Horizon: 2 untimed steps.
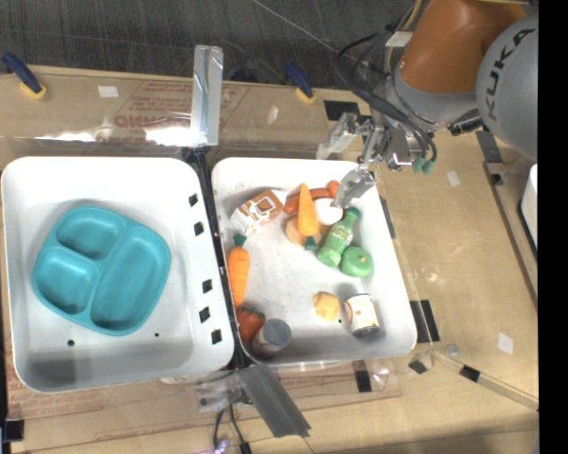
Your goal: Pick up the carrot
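So the arm (pixel 454 41) came in from the right, and the gripper (pixel 352 187) hung over the back edge of the right bin (pixel 398 282), near its back right corner. Its fingers (pixel 358 182) looked a little spread with nothing between them, so open and not holding anything as far as I could see.

The carrot (pixel 238 268) lay along the left wall of that right bin, about halfway down, green stub pointing to the back. It was well apart from the gripper.

Lots of other stuff in that bin too. A second orange piece (pixel 306 213), carrot-like, sat upright-ish near the back, just beside the gripper tips. A green bottle (pixel 337 240) lay tilted next to it, touching a green round thing (pixel 357 261). A small box (pixel 257 210) with orange and white print sat toward the back left. A yellowish lump (pixel 327 305) and a small can (pixel 363 315) were near the front right corner. In the front left corner there was a red item (pixel 249 322) and a grey cup (pixel 275 334).

The left bin (pixel 19 216) just had a teal divided plate (pixel 101 268) in the middle.
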Each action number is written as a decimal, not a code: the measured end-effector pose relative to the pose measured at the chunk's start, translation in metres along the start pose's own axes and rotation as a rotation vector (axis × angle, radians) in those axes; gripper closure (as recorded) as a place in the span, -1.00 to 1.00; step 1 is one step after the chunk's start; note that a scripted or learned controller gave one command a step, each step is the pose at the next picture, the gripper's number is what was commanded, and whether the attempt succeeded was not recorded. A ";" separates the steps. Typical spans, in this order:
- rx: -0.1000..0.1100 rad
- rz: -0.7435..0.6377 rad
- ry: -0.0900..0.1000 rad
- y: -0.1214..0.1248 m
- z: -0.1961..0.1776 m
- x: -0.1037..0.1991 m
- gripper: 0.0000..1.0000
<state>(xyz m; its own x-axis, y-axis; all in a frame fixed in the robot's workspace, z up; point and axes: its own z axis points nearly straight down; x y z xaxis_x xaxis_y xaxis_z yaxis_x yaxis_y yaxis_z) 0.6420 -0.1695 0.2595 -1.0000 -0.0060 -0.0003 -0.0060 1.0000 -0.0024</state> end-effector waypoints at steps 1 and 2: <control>-0.004 0.061 0.008 -0.002 0.104 0.093 -1.00; -0.002 0.127 -0.001 -0.015 0.167 0.153 -1.00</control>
<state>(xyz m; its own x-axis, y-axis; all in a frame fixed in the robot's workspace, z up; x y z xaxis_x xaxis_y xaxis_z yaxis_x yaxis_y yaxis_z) 0.4891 -0.1854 0.0921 -0.9927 0.1207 -0.0012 0.1207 0.9927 -0.0005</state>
